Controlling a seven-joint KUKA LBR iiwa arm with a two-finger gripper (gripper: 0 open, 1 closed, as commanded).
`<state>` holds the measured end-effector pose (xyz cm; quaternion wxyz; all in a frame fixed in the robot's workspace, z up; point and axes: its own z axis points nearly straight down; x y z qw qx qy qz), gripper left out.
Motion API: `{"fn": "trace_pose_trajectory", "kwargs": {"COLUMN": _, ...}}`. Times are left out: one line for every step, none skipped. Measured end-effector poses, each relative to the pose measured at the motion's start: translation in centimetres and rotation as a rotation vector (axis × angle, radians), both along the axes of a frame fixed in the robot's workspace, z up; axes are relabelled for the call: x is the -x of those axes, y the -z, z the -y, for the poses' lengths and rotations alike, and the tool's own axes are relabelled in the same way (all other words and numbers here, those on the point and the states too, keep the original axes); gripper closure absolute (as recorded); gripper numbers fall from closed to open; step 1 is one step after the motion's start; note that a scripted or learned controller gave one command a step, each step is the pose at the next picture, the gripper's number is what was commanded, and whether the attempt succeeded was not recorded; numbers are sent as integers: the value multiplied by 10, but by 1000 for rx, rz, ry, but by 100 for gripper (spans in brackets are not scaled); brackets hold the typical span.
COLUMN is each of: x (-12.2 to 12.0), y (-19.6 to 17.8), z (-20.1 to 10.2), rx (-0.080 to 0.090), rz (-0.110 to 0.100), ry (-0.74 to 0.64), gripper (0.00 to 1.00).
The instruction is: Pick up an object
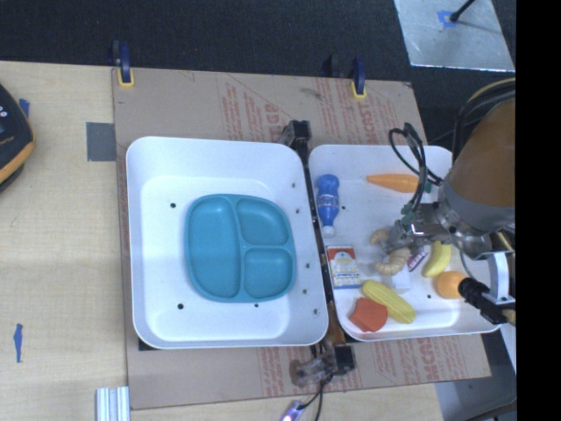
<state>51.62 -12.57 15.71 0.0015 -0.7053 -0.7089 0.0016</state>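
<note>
— Gripper (405, 237) position? Its grip?
— Low in the right bin (351, 160), over a pale lumpy item (386, 235). Whether it grasps anything cannot be told.
— Other contents?
— 1 blue bottle (327, 198), carrot (393, 181), corn cob (389, 300), banana (437, 259).
— Left bin (158, 174)?
— 1 blue divided plate (240, 246).

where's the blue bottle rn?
In the camera view, the blue bottle lies in the right bin, along its left wall, above the small red and white packet and left of the carrot.
</note>
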Motion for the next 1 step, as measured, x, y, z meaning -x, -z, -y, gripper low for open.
{"fn": "trace_pose_trajectory", "kwargs": {"x": -72, "y": -35, "z": -43, "rx": -1, "rz": 3, "ry": 0, "gripper": 100}}
